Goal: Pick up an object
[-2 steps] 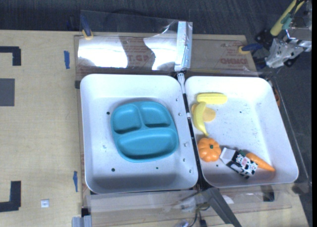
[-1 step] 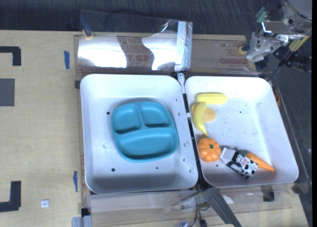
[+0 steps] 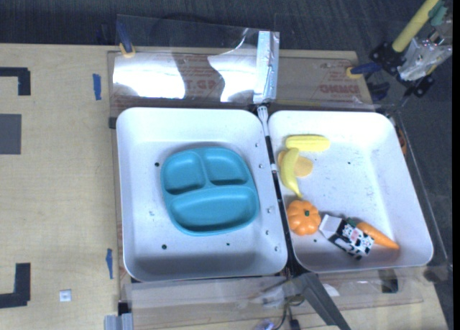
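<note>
Below me, two white bins stand side by side on a light wooden bench (image 3: 57, 192), the left bin (image 3: 129, 177) touching the right bin (image 3: 359, 170). Behind the left one a clear shiny plastic sheet (image 3: 187, 70) stands upright. I see a blue tape piece (image 3: 96, 85) and a black corner mark (image 3: 20, 80) on the bench's left part.

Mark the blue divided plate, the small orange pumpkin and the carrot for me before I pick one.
blue divided plate (image 3: 209, 190): camera view, left bin, on its large lower compartment.
orange pumpkin (image 3: 302, 219): camera view, right bin, on the middle of its body.
carrot (image 3: 379, 238): camera view, right bin, on its orange shaft.
</note>
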Tool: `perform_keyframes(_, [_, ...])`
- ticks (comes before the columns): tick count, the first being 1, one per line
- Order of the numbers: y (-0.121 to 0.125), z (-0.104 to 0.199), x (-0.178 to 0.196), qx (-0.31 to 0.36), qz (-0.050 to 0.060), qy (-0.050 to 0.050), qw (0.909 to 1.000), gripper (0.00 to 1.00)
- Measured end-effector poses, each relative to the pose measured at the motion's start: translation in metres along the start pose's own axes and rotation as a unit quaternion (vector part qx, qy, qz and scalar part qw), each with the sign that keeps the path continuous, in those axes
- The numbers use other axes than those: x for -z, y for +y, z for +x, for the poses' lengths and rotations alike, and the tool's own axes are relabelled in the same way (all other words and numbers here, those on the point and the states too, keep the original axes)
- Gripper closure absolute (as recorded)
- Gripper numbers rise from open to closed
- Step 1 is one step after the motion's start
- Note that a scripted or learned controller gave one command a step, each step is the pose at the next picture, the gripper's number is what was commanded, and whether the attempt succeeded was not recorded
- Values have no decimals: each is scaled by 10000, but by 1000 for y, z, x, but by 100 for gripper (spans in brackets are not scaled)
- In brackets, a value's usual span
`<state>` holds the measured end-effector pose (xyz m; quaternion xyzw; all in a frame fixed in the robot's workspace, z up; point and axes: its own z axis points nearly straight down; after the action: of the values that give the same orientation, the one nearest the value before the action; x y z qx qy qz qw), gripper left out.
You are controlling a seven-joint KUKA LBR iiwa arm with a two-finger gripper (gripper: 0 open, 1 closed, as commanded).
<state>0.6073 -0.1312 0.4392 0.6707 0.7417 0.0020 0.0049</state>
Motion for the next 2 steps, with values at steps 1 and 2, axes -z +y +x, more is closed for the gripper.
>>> perform_keyframes(1, [-12, 4, -26, 46, 68, 26, 10000, 100])
perform_keyframes(2, [-63, -53, -2, 1560, 35, 20, 9877, 100])
